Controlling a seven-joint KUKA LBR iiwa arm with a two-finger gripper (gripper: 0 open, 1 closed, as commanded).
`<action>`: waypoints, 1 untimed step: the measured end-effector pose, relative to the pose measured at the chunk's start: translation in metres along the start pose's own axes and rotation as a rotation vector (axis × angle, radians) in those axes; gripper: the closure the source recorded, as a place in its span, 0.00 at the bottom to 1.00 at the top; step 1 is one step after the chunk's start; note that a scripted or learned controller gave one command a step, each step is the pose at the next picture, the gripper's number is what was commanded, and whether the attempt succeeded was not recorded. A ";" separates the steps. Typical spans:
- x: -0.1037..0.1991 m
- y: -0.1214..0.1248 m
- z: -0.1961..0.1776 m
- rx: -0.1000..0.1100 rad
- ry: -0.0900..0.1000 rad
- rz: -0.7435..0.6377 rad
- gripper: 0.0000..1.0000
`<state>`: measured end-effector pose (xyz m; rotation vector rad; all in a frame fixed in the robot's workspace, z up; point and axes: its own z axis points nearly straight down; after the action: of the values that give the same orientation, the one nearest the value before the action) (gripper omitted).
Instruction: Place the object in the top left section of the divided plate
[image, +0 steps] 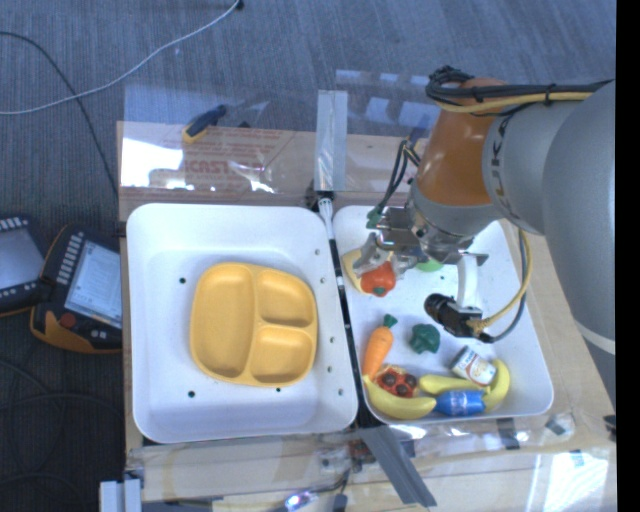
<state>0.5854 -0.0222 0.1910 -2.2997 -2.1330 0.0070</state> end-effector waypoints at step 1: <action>0.020 0.002 -0.008 0.002 0.000 0.191 1.00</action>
<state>0.5894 -0.0026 0.1990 -2.4918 -1.9036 0.0097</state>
